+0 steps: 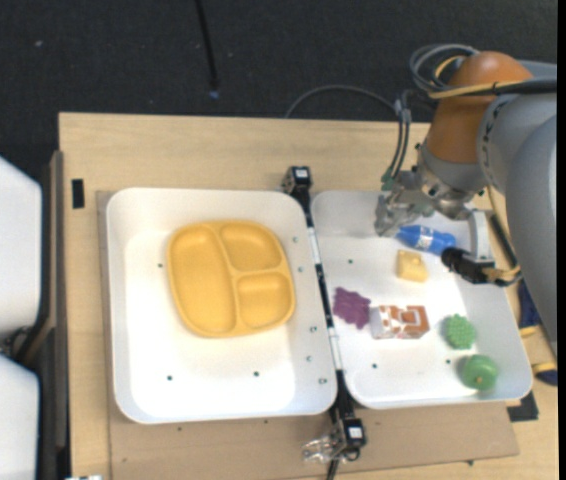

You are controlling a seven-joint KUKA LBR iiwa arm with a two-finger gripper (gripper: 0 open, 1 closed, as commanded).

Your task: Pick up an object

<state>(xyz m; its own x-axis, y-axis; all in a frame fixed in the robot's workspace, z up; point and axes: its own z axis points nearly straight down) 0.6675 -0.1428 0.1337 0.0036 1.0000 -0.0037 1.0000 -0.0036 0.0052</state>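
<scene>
My gripper (395,218) hangs over the back of the right bin (358,368), close to a blue bottle-like object (429,238) lying just to its right. In front of that lie a yellow cheese wedge (412,266), a purple grape bunch (351,307), a brown and white patterned piece (402,321), a green bumpy item (458,331) and a green apple (480,371). I see nothing between the fingers.
The left bin (133,368) holds a yellow divided plate (231,275). A black clip (297,179) sits at the back where the bins meet, another (346,432) at the front. White boxes (3,248) stand at the far left.
</scene>
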